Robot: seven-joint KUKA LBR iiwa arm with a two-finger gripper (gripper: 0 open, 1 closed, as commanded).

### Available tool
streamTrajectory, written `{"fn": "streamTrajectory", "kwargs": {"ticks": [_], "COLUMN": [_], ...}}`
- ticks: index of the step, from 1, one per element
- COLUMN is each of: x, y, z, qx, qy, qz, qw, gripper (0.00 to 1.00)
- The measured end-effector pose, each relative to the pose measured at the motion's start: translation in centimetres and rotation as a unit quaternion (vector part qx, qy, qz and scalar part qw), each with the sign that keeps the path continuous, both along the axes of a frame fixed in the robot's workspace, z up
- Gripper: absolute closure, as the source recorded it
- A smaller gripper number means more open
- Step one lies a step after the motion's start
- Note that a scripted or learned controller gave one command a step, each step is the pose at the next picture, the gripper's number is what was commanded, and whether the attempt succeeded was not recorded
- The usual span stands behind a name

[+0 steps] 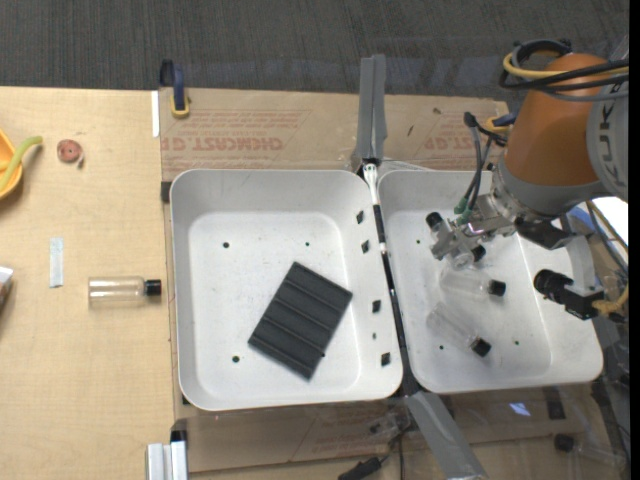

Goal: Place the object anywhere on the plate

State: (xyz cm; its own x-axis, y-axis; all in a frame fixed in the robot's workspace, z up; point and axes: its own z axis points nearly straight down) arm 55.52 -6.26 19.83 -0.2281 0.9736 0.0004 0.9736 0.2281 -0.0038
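Just below the gripper [455,243], clear bottles [470,303] are lying in the right bin; finger state cannot be told. The dark plate [300,320] is sitting well left. Risk: transparent, round objects slipping from grasp.

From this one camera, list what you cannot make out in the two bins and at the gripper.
- Gripper, camera view: the fingers are small and blend into the wrist hardware, so their state is unclear.
- Clear bottles in the right bin: transparent on white, outlines faint, only the black caps read, so the count is uncertain.
- Dark ridged plate in the left bin: its underside is hidden.
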Motion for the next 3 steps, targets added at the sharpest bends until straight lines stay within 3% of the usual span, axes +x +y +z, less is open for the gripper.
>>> {"fn": "streamTrajectory", "kwargs": {"ticks": [1,2,3], "x": [7.3,10.4,4.5], "y": [8.1,3.5,14.1], "z": [-0.8,20.0,7.5], "qx": [-0.0003,-0.0006,0.0000], "qy": [-0.001,-0.002,0.000], "qz": [0.092,0.214,0.189], "qw": [0.9958,0.9769,0.9821], "gripper": [1.00,1.00,1.00]}}
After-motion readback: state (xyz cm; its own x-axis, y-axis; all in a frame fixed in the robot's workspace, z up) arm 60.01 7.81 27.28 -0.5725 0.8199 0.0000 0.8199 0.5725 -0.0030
